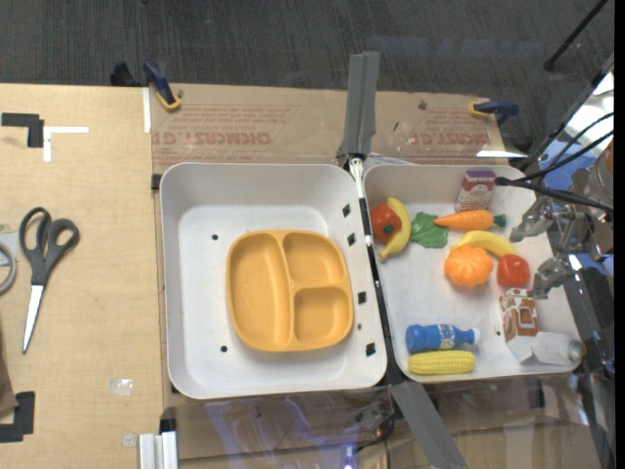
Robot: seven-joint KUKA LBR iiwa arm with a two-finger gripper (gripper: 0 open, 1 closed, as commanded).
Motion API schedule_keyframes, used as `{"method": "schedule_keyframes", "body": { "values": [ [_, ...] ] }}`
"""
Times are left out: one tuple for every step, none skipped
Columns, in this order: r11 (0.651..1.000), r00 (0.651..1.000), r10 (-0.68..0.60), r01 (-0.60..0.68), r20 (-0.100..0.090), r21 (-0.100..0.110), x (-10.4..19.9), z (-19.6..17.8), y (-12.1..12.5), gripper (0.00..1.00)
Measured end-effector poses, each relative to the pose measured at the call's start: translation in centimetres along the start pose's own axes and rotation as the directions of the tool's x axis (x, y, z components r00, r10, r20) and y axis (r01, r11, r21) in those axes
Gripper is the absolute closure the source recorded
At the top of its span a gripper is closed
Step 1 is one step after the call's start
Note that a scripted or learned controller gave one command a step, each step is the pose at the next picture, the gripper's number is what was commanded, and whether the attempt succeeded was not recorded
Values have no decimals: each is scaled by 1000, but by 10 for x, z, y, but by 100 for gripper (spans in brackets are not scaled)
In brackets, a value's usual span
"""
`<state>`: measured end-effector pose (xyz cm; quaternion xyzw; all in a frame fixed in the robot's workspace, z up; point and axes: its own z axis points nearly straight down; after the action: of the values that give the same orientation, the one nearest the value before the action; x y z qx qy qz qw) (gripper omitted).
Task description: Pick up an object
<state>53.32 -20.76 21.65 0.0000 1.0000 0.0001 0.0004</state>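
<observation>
While my pincer (553,245) hangs over the right bin (430,189) at its right edge, its fingers stand spread, gripping nothing. Nearest lie the tomato (512,271) and the banana (488,243), both inside that bin.

Scissors (41,262) lie on the bench (88,360), well left of the bins — two clamps (162,86) are fixed at the cardboard's (254,130) far edge.
</observation>
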Motion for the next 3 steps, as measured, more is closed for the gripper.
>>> {"method": "schedule_keyframes", "body": {
  "values": [
    [976, 976, 219, -219, 2, 1, -28, 124, 6, 0],
    [935, 935, 354, -354, -2, 1, -24, 125, 63, 0],
    [937, 937, 350, -350, -1, 2, -24, 117, 64, 100]
  ]
}}
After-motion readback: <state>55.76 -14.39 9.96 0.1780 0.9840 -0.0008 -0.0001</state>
